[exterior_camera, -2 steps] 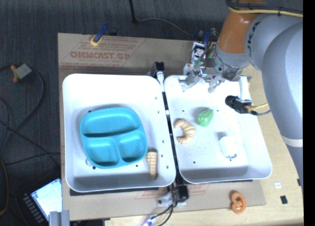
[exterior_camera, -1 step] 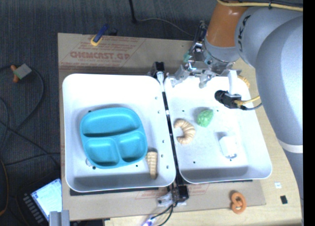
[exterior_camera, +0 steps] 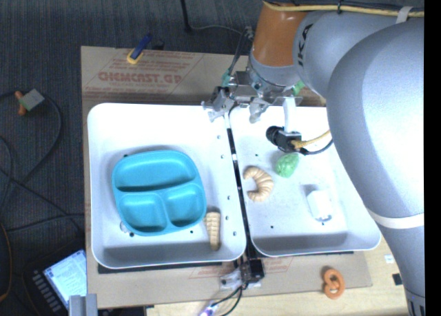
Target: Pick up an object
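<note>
My gripper (exterior_camera: pixel 238 104) hangs over the far end of the divider between the two bins, near their back rims, with nothing visibly in it. In the right bin (exterior_camera: pixel 358 242) lie a curled tan ridged piece (exterior_camera: pixel 260 184), a small green lump (exterior_camera: pixel 287 164) and a white cylinder-like piece (exterior_camera: pixel 320 204). They sit toward the front, apart from the gripper. In the left bin (exterior_camera: pixel 103 135) rests a blue divided tray (exterior_camera: pixel 158 191). A straight tan ridged piece (exterior_camera: pixel 213 229) lies by that bin's front right corner.
The arm's grey bulk (exterior_camera: pixel 386 101) covers the right bin's far right side. A black fitting with a yellow cable (exterior_camera: pixel 284 137) hangs just above the green lump. An orange ring (exterior_camera: pixel 333 281) lies on the bench in front of the bins. A blue-and-yellow item (exterior_camera: pixel 139 48) lies on cardboard behind them.
</note>
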Motion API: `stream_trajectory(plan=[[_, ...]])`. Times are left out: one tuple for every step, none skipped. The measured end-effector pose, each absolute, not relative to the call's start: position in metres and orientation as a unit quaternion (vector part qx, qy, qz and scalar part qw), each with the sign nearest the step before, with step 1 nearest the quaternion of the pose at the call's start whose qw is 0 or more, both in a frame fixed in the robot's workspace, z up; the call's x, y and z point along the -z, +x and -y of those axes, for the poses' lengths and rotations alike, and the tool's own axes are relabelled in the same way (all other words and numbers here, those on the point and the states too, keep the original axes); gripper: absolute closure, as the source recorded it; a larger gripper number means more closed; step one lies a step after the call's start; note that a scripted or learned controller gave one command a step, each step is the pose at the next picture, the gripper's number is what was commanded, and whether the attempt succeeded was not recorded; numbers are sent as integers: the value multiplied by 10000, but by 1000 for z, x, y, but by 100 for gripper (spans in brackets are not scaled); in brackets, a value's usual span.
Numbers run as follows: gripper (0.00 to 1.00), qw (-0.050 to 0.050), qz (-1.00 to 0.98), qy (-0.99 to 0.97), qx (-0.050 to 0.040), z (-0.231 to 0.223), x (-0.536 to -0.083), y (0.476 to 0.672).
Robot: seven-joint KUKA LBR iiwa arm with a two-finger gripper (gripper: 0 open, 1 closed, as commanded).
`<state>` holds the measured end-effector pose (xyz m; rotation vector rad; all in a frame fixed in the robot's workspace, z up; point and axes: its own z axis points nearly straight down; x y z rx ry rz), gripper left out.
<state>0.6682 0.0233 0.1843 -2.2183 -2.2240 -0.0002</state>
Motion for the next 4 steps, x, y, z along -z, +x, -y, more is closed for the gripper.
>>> stream_trajectory(plan=[[0,-48,7053,-7089,-43,-68,-155,669],[0,-143,7032,-7108,-54,-74,-142,656],[0,-158,7031,-7109,-50,-75,-141,656],[0,-175,7030,-7109,-42,-75,-140,655]])
